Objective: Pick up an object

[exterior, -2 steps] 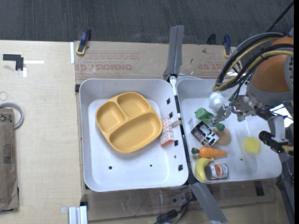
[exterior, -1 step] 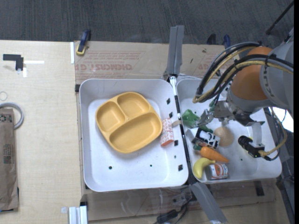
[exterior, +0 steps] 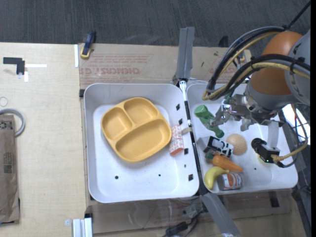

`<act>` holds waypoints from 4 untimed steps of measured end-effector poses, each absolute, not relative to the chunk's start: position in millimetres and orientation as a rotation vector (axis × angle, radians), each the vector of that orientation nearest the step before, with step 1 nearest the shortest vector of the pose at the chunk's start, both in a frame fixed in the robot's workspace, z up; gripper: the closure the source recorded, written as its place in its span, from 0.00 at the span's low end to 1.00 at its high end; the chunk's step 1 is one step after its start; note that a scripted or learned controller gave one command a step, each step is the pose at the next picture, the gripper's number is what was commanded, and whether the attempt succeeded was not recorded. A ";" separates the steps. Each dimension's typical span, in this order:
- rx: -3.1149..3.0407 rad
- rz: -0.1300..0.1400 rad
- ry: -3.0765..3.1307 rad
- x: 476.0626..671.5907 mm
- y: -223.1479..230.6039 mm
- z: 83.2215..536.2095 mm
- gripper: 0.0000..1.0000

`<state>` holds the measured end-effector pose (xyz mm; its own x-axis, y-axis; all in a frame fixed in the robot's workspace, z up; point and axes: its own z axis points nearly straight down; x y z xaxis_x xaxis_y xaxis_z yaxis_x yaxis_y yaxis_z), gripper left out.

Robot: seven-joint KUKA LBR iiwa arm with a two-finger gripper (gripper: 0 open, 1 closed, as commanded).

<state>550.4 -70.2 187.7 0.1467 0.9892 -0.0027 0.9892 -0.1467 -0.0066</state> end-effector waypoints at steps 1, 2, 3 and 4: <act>-2.266 -0.025 -2.197 508.7 -102.8 125.2 0.00; -2.329 0.008 -2.106 594.9 -142.2 175.7 0.00; -2.339 0.004 -2.099 644.5 -141.0 96.1 0.00; -2.783 -0.003 -1.463 602.8 -110.4 92.9 0.00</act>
<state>602.8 -110.4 92.9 0.5672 0.8236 0.0007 0.8236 -0.5672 0.0035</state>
